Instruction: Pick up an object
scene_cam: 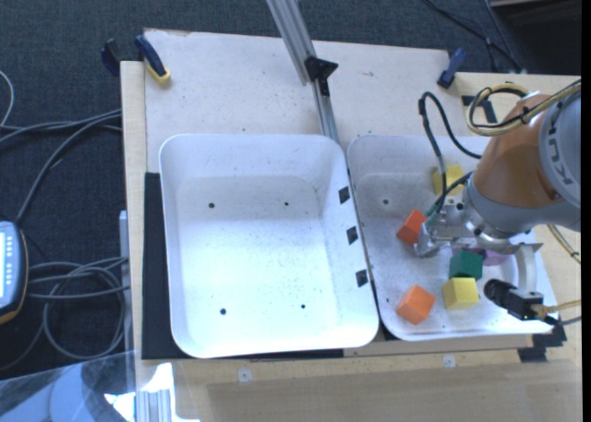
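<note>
In the right bin [369, 226], near its middle, the gripper [427, 243] sits low just beside the red block [411, 227], likely lining up a grasp, though whether its fingers are open I cannot tell.

A pale wooden counter [231, 88] carries a slanted metal pole [288, 14]; grey cables [55, 272] lie on dark carpet [74, 5].

A robotics lab: a plywood desk [240, 88] held by blue clamps [152, 58], loose cables [55, 272] trailing over dark carpet [55, 5], and a slanted aluminium mast [286, 9].
</note>
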`<state>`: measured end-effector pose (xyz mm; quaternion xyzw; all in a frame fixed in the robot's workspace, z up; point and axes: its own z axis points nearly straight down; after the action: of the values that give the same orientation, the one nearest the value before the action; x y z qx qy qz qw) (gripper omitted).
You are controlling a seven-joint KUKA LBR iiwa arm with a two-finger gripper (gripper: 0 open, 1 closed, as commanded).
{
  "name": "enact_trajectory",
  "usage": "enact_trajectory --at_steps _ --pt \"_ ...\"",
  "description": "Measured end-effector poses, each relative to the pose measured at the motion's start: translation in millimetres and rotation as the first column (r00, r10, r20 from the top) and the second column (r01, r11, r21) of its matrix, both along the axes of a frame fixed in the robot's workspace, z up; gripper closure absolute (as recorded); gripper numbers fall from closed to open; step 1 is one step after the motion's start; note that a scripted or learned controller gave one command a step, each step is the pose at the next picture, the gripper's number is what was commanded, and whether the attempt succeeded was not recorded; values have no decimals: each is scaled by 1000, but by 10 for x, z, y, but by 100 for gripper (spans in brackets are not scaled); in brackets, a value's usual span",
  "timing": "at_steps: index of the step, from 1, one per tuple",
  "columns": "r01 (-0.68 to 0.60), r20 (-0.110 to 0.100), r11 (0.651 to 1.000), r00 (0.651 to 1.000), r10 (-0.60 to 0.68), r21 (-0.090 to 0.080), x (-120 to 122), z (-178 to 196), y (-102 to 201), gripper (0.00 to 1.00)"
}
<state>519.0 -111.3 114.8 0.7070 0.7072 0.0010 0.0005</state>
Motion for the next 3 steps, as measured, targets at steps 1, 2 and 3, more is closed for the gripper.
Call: enact_trajectory --at_steps 1,2,3 --pt "-1 6 1000 1000 1 -2 92 612 -17 100" --pt "-1 4 1000 1000 1 -2 132 1062 -69 100" --pt "0 -4 1000 1000 0 0 133 933 -68 100"
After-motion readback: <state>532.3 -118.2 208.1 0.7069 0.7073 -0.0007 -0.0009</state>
